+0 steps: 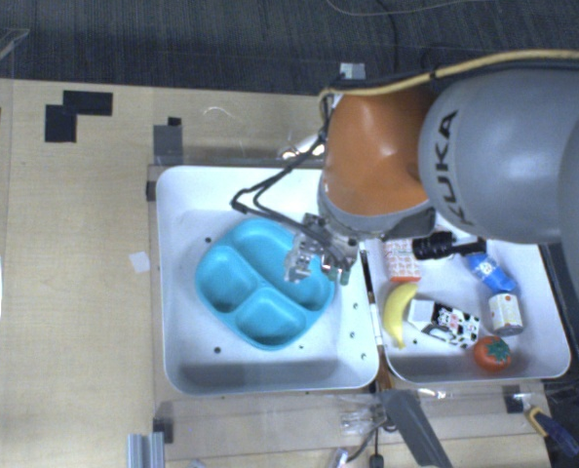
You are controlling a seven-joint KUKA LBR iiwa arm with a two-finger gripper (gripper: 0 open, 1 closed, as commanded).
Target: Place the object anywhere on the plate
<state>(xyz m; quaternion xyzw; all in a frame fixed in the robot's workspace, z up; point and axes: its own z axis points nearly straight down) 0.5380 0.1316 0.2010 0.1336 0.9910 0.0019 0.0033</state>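
Note:
A blue plate with three compartments lies in the left white bin. My gripper hangs over the plate's right compartment, close to its rim, under the orange wrist band. The view shows no object in its grasp. The big grey arm covers the upper part of the right bin and whatever lies there.
The right bin holds a banana, a red and white packet, a blue bottle, a small white can, an orange-red fruit and a black and white spotted item.

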